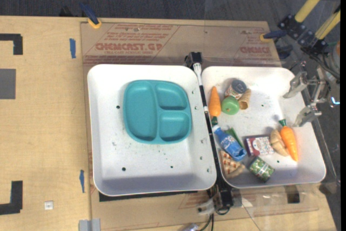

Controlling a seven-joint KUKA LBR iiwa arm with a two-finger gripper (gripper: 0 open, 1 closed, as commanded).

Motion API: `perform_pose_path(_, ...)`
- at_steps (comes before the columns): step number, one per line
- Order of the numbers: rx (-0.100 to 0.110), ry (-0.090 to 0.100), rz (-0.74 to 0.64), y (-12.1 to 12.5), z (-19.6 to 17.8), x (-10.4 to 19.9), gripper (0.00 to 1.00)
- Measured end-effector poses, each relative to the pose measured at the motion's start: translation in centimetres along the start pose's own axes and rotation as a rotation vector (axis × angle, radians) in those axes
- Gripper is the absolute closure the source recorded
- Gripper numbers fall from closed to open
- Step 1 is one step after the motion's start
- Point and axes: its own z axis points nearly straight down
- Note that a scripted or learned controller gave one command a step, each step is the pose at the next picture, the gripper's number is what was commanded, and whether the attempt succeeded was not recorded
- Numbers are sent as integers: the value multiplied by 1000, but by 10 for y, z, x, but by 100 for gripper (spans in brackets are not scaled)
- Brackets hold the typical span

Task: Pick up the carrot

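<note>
You can read "CHEMCAST GP" in red print on the brown paper-masked sheet (pixel 173 40) behind the two bins, once at its left and partly again at its right; the smaller red lines there are too blurred to read.

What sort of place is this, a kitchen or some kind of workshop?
Most likely a robot test bench in a lab, not a kitchen. Two white bins sit on a taped plywood board, toy food like the carrot fills one, and a metal pincer reaches in.
</note>
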Motion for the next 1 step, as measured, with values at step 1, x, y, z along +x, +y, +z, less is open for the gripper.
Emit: perform_pose_path(1,1,-4,-327,-3,111,57,0)
